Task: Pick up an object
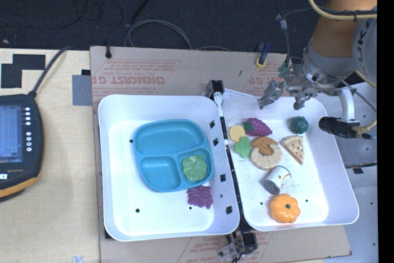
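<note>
My gripper (287, 98) hangs over the back edge of the right bin (335, 194), its fingers spread apart with nothing between them. Below it in that bin lie a purple grape bunch (257, 127), a dark green ball (299, 125), a yellow piece (237, 132), a green piece (244, 146), a round tan bagel (265, 153), a pizza slice (294, 148), a small tipped can (277, 178) and an orange pumpkin (284, 208). The green ball sits closest to the gripper, just forward and to the right of it.
The left bin (117, 194) holds a blue divided plate (163, 151) with a green lettuce leaf (194, 167) in its small right compartment, and a purple leaf (200, 196) beside it. A teach pendant (15, 138) lies at far left. Cables run behind the bins.
</note>
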Controlling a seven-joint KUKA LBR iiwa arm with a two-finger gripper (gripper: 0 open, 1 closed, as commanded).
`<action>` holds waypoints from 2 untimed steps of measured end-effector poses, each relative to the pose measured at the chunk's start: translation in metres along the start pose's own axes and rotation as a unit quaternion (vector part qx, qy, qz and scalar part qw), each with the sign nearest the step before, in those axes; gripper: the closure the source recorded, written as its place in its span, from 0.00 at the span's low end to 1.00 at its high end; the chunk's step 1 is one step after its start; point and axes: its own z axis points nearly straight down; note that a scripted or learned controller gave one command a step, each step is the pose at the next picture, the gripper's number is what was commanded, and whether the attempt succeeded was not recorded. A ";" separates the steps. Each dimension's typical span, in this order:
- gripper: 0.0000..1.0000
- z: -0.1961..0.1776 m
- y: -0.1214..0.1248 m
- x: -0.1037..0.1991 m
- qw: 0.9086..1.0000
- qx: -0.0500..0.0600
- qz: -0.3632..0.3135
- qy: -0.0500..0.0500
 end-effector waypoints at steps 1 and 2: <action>0.00 0.060 0.001 -0.015 1.000 0.003 0.000 0.000; 0.00 0.149 0.002 0.005 1.000 0.000 0.000 0.001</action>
